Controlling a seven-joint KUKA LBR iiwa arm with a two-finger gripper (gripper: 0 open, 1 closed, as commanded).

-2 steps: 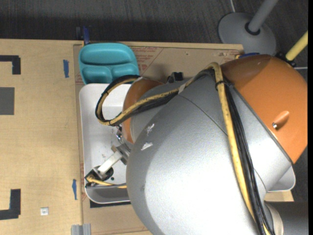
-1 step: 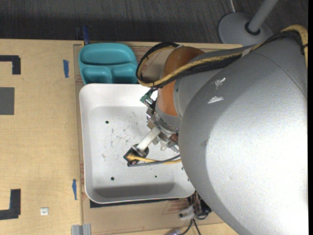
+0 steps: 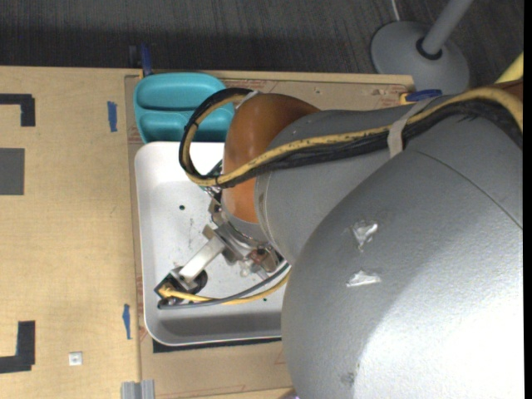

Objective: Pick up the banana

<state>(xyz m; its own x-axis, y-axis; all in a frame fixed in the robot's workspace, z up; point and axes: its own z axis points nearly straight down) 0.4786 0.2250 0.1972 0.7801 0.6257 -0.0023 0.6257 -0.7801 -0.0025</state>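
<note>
- The grey arm (image 3: 416, 264) is nearest the camera. Its thick body covers the right and lower right of the view and overhangs the near right part of the white bin (image 3: 158, 214).
- The arm's orange band (image 3: 262, 131) sits above the wrist, over the middle of the bin, and the wrist points down and to the left toward the bin floor.
- The pincer (image 3: 245, 252) is low inside the bin, tucked under the wrist. Whether it is apart, together or clamped on anything cannot be told.
- Where the banana lies cannot be told, because the arm hides much of the bin.
- The bin floor that can be seen, on the left side, is bare white with a few small dark specks.
- A teal, cushion-shaped thing (image 3: 174, 98) with two rounded lobes lies at the bin's far edge. Whether it is inside the bin or just behind the rim cannot be told.
- The tan worktop (image 3: 66, 223) stretches to the left of the bin. It carries black tape marks (image 3: 21, 110) near its left edge, short strips of blue tape (image 3: 112, 116) close to the bin, and a small white square (image 3: 75, 357) near the front.
- Beyond the worktop is dark floor (image 3: 208, 15). A round grey base (image 3: 407, 48) stands on it at the far right, with a pole rising from it.
</note>
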